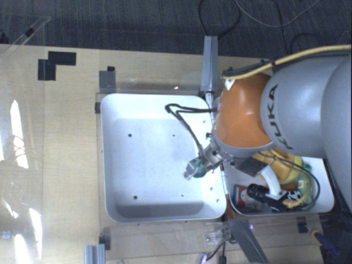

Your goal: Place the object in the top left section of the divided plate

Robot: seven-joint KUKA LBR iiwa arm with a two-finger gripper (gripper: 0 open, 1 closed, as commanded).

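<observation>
At the far left, the pale wooden bench (55,164) is seen, with black angular marks (54,64) near its upper edge. Next, the left white bin (126,202) is seen lying on the bench, its floor bare apart from small dark dots. Over that bin's right part, the gripper (196,169) is seen low above the floor, with a dark cable (184,117) looped above it; whether anything is pinched cannot be told, and something small and greenish is glimpsed at its tip. Further right, the orange band (242,120) and grey arm (308,103) are seen above the right bin (327,202), where mixed objects (275,186) are heaped. No divided plate can be made out.
</observation>
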